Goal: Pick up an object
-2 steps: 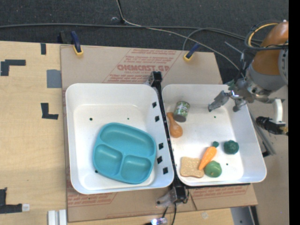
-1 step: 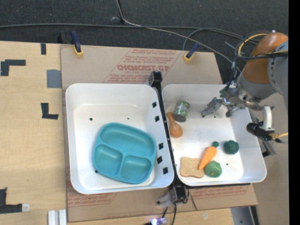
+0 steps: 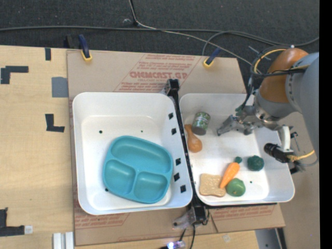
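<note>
Printed matter: on the brown cardboard sheet (image 3: 155, 71) beyond the bins we read red lettering, seemingly "CHEMCAST GP". Fainter red print along its near edge stays illegible to us. We find no other readable text.

Glossy blue plastic tray (image 3: 137, 169)

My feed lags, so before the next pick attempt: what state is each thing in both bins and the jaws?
Gripper: above the right bin, jaws spread, nothing between them.
Can: lying tilted, right bin.
Drumstick: lying flat near the divider.
Carrot: lying diagonally, tip touching the bread slice.
Green apple: resting beside the carrot.
Dark green piece: sitting apart.
Blue tray: flat in the left bin.
</note>
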`<state>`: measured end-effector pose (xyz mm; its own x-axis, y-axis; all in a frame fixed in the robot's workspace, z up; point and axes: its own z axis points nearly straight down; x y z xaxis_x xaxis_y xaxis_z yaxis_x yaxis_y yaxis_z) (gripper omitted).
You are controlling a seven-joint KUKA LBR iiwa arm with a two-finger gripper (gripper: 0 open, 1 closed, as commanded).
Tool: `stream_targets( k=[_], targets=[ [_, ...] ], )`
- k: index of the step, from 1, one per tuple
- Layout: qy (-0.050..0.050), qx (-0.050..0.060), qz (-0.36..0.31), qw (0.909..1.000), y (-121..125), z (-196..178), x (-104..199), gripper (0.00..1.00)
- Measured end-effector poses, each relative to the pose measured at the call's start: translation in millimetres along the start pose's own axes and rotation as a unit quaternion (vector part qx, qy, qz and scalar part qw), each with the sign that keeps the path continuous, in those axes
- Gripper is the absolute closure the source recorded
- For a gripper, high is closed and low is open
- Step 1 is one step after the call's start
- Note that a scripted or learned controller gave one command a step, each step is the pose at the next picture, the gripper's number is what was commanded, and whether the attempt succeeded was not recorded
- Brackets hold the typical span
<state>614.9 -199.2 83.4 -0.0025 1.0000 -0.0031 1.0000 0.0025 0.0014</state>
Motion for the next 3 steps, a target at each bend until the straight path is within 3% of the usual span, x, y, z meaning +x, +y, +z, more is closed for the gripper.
stream_targets(
  k=[1,3],
  targets=[
    [-0.001,-0.002,0.0,1.0,2,-14,-1,1.0],
    [0.001,-0.001,0.001,1.0,-4,-118,-7,1.0]
  ],
)
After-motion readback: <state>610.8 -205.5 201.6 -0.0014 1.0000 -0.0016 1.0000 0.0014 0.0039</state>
